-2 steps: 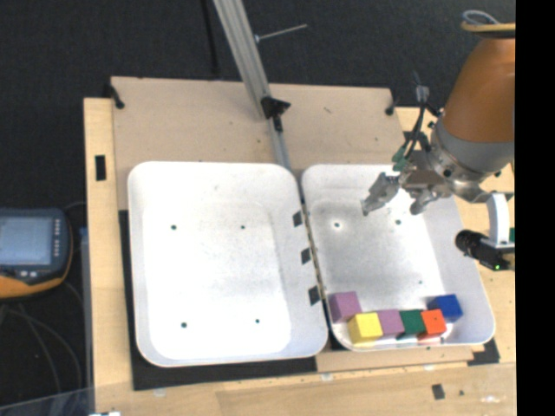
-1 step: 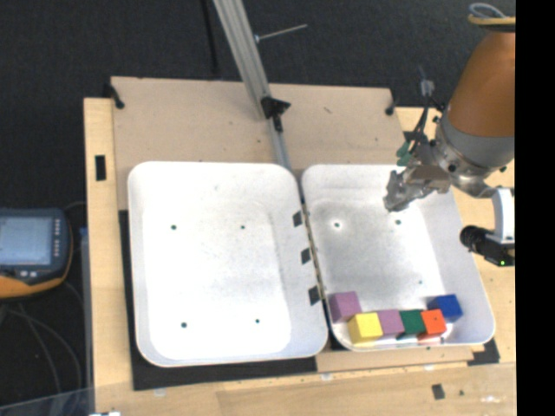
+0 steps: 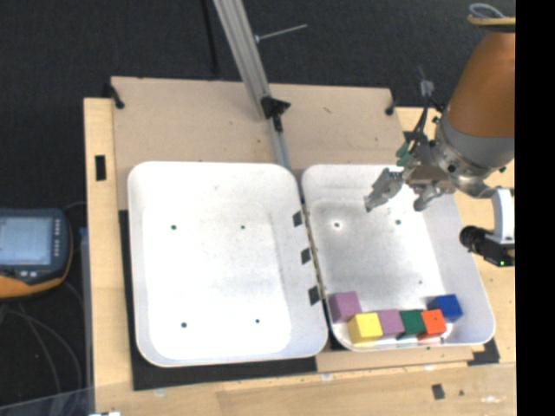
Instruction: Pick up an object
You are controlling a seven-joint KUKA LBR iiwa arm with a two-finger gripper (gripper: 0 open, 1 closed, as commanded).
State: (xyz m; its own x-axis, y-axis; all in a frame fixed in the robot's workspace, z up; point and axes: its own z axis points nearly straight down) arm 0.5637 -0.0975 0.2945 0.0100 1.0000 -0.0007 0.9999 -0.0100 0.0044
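Robotics lab setup: a plywood bench [image 3: 347,102] on dark flooring, two white bins [image 3: 217,258] laid side by side, an aluminium strut [image 3: 247,50] mounted at the far edge, a handheld controller pendant [image 3: 33,250] placed left.

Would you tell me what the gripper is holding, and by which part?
Nothing: the gripper hangs open above the right bin, far from the blocks.

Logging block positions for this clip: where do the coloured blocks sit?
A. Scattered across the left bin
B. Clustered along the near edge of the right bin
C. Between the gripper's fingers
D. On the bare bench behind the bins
B. The purple block, yellow block, orange block and blue block lie together along the near edge of the right bin, while the gripper hovers over that bin's far end, apart from them.
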